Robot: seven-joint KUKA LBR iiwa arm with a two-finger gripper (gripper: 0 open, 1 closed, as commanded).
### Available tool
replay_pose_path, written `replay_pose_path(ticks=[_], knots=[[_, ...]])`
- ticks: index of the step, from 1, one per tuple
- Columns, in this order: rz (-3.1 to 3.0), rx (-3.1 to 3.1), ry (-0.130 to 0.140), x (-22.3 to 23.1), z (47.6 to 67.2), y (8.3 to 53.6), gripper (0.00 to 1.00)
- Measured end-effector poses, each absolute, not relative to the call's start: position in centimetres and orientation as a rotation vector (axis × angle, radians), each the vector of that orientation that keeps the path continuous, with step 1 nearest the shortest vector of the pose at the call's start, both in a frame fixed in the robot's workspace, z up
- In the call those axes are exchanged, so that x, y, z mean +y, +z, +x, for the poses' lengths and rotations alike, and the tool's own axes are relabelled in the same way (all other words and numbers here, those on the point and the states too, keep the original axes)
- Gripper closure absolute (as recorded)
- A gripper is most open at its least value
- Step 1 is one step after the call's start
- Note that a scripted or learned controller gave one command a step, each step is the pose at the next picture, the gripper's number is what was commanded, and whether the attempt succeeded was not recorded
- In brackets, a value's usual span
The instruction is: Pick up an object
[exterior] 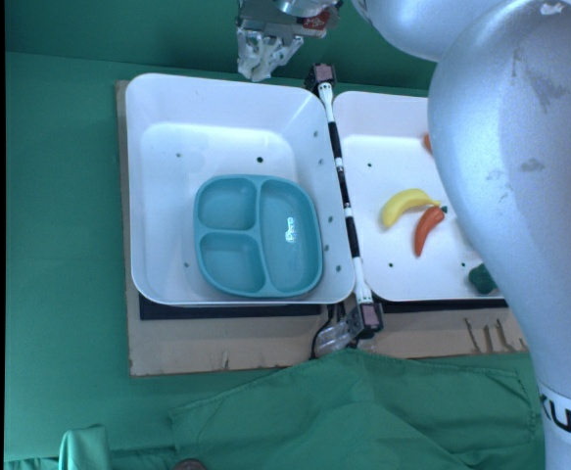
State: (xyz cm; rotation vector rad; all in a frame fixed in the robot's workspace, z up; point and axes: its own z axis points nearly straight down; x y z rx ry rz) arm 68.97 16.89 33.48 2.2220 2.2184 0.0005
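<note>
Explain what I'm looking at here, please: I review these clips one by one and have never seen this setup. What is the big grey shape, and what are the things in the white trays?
This is one camera fixed above a bench, looking down at a slant. The big grey shape is a robot arm reaching in from the right. Its gripper, the part meant to pick things up, hangs above the far edge of the left bin; nothing shows in it. That bin holds a teal divided plate. The right bin holds toy food: a yellow banana, an orange-red pepper beside it, and a dark green piece partly hidden by the arm. Both bins sit on cardboard over green cloth.
</note>
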Motion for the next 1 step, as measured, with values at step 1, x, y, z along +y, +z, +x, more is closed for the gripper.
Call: replay_pose_path(ticks=[1], knots=[[2.221,2.217,0.007,16.96,70.08,34.88,1.00]])
